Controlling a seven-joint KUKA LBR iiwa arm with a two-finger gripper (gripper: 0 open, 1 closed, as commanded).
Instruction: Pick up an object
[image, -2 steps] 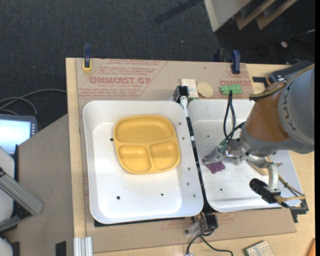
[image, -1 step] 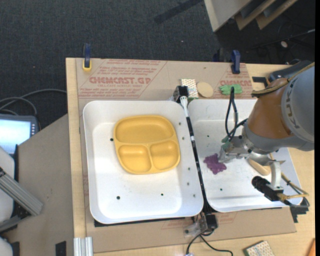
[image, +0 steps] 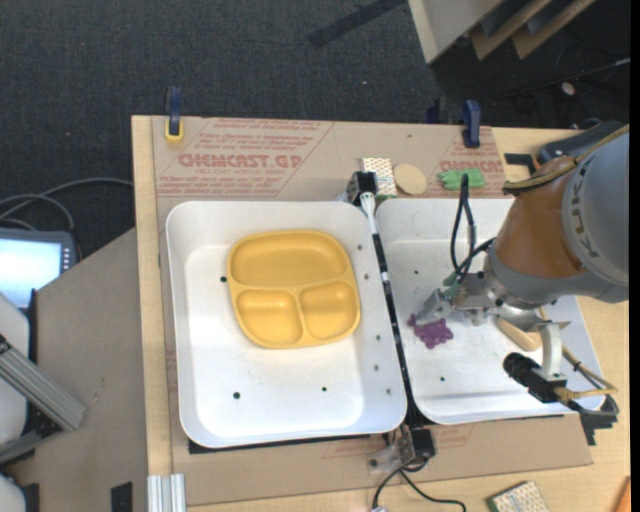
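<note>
1. Right shallow white plastic bin (image: 450, 395): a small, lumpy purple object (image: 433, 333) lies on its floor, close to the wall it shares with the neighbouring bin. This is the only loose item seen in this bin and the likely target of the pick.
2. Two-finger gripper (image: 450, 300) on the grey arm with the orange band (image: 535, 240): it is low over the bin floor, just beside the far right edge of the purple object. Whether the gripper is open or closed cannot be told, nor whether it touches the object. Nothing shows as held.
3. Step in hand, as a judgement: the approach to the purple object, with the grasp not yet made. The next move calls for centring over the object, closing on it, and lifting clear without hitting the nearby bin wall.
4. Left shallow white plastic bin (image: 200, 330): a yellow three-compartment plastic plate (image: 293, 288) lies flat in the middle, well apart from the gripper.
5. Bench surface: a brown board with red lettering (image: 240, 150) bears both bins. Along its far edge sit a round beige disc (image: 409, 179), a small green piece (image: 462, 180) and two blue clamps (image: 174, 122).
6. Room: dark carpet (image: 200, 50) lies beyond the bench.
</note>
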